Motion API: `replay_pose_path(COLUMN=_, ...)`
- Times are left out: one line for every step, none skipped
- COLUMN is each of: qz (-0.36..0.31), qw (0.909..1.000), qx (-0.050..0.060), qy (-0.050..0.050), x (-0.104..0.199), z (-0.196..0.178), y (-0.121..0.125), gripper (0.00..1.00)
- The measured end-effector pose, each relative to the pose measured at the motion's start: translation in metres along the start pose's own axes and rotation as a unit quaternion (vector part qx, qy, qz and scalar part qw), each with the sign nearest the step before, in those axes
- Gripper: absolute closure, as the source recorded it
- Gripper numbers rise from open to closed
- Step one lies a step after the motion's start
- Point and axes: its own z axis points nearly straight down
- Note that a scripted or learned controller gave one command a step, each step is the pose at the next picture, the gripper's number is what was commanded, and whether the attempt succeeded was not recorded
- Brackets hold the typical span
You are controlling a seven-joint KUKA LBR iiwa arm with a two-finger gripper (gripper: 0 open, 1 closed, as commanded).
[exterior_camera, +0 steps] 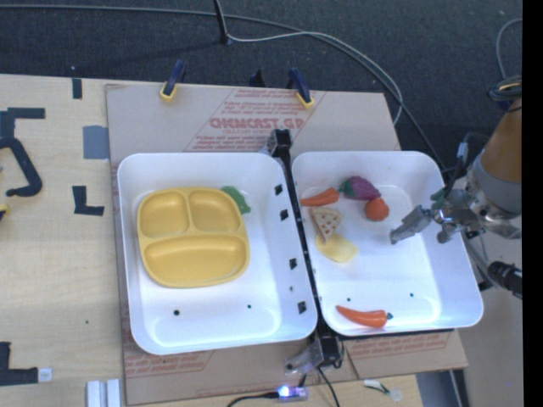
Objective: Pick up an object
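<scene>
While the arm (pixel 501 168) reaches in from the right edge of the view, the pincer (pixel 422 225) sits over the right-hand portion of the right bin (pixel 441 312), and whether its fingers stand apart or together cannot be told; no item is seen between them. Nearest to the pincer, just to its left and slightly farther back, lies an orange-red round piece (pixel 377 209), with a purple piece (pixel 360 187) touching it on the far left side. Farther left of the pincer lie a small carrot (pixel 320 197), a tan wedge (pixel 327 221) and, just in front of that wedge, a pale yellow piece (pixel 338 248). Toward the near rim of the same bin, left of and well apart from the pincer, lies a red-orange pepper with a green stem (pixel 365 316). Well to the left, in the left bin (pixel 204 329), rests a yellow divided tray (pixel 193 236), with a green piece (pixel 237 198) at its back right corner. Both bins stand on a cardboard sheet (pixel 246 121) on the table (pixel 51 270).
</scene>
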Motion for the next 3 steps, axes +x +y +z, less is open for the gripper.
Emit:
replay_pose_path(qz=-0.001, qw=1.0, qx=0.005, qy=0.001, x=-0.002, z=0.121, y=0.067, gripper=0.0)
replay_pose_path(qz=-0.002, qw=1.0, qx=-0.001, qy=0.0, x=0.034, z=0.137, y=0.114, gripper=0.0)
replay_pose_path(qz=0.0, qw=1.0, qx=0.005, qy=0.0, x=0.039, z=0.139, y=0.158, gripper=0.0)
